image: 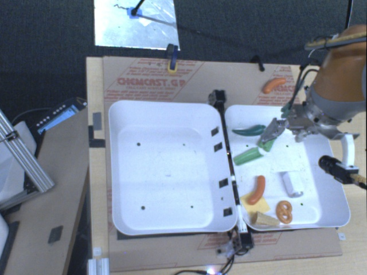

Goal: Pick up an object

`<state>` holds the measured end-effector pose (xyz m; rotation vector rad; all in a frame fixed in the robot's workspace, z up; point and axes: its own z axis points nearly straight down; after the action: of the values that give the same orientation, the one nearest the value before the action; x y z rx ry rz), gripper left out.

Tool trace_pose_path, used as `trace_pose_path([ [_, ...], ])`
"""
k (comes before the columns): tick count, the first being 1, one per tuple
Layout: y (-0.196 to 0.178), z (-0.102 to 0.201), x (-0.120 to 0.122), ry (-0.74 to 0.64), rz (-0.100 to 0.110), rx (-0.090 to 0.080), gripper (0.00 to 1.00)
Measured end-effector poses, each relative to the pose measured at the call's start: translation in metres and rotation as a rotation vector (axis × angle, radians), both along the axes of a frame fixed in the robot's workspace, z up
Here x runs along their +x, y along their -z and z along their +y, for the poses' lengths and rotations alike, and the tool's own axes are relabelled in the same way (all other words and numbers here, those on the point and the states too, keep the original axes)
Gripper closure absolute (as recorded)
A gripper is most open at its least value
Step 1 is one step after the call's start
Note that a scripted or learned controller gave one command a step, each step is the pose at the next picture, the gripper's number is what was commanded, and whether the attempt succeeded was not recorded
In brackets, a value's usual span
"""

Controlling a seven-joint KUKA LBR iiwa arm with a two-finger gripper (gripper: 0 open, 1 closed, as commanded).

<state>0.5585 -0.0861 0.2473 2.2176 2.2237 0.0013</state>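
Observation:
My gripper (269, 137) hangs low over the upper part of the right bin (330, 211), reaching in from the right. Its tip sits between a dark green pepper (248, 130) and a light green cucumber piece (246, 156), right at the cucumber's upper end, where a small green bit shows. Whether it touches or holds anything is hidden by the slant. Lower in the same bin lie an orange sausage (260, 184), a yellow wedge (253, 199), a pretzel (284, 211), a tan wedge (267, 220) and a small white block (291, 184).
The left bin (166, 165) stands beside the right one, with a black divider strip (226, 153) between them. Another orange sausage (274, 85) lies on the cardboard behind the right bin. A yellow and blue clamp (172, 59) sits at the back edge.

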Motion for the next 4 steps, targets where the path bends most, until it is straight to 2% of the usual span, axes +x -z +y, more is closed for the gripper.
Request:
trace_pose_path([
  [1, 0.066, 0.04, -0.076, 0.0, 0.01, 0.004, 0.0],
  [2, 0.052, 0.038, -0.07, 0.0, -0.003, 0.0, 1.0],
  [3, 0.027, 0.183, -0.062, -0.017, -0.003, 0.006, 1.0],
  [4, -0.143, 0.241, -0.071, -0.011, -0.016, 0.009, 1.0],
])
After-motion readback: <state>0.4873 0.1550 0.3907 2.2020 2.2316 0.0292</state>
